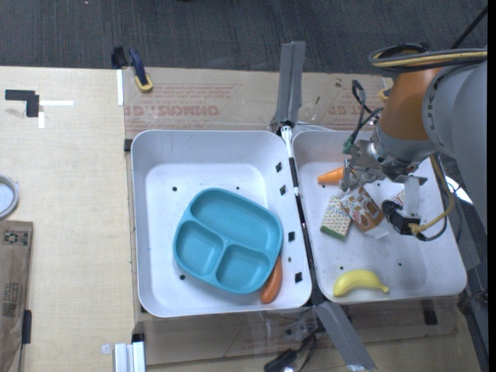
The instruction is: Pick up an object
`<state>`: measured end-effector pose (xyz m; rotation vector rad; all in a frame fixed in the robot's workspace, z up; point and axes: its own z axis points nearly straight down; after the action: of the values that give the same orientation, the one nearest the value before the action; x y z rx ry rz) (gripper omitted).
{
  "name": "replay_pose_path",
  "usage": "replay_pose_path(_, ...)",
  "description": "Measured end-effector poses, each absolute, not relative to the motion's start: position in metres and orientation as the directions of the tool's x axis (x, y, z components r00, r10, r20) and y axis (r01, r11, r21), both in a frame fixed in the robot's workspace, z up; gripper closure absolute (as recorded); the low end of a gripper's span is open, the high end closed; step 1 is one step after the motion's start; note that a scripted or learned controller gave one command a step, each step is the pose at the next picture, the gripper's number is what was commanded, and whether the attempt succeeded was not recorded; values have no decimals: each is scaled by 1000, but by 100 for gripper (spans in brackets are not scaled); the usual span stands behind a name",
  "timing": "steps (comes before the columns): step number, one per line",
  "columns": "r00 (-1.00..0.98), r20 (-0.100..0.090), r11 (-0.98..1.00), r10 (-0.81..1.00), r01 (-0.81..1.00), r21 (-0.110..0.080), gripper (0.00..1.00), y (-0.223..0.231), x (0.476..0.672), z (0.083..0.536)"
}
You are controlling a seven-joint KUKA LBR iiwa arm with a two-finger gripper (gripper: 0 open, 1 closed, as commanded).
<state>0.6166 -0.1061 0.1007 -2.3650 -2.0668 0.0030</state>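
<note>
Overhead slanted view of grey arm with orange wrist band reaching into right-hand shallow white plastic bin; two-finger gripper low over the bin's upper part. Finger state not readable, hidden beneath wrist and cabling, so grasp unconfirmed. Just to the tool's left, apparently touching or nearly so: small orange tapered carrot-like toy. Directly below the tool: brown printed snack packet, with a small green-and-white checkered packet beside it, farther left. Well below the tool, near the bin's front edge: yellow plastic banana. Far to the tool's left, in the left-hand white bin: blue three-compartment plastic plate with an orange sausage-shaped toy against its lower right rim. Step in hand, as judged: descent or closing over a candidate, most likely the carrot-like toy or the brown packet; no object visibly lifted. Next move calls for confirmed closure on one item alone, then a straight rise clear of neighbouring packets and the bin wall.
</note>
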Motion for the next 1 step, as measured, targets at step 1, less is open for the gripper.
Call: replay_pose_path(1, 46, -1, -46, 999, 999, 0, 100, -51, 587, 246)
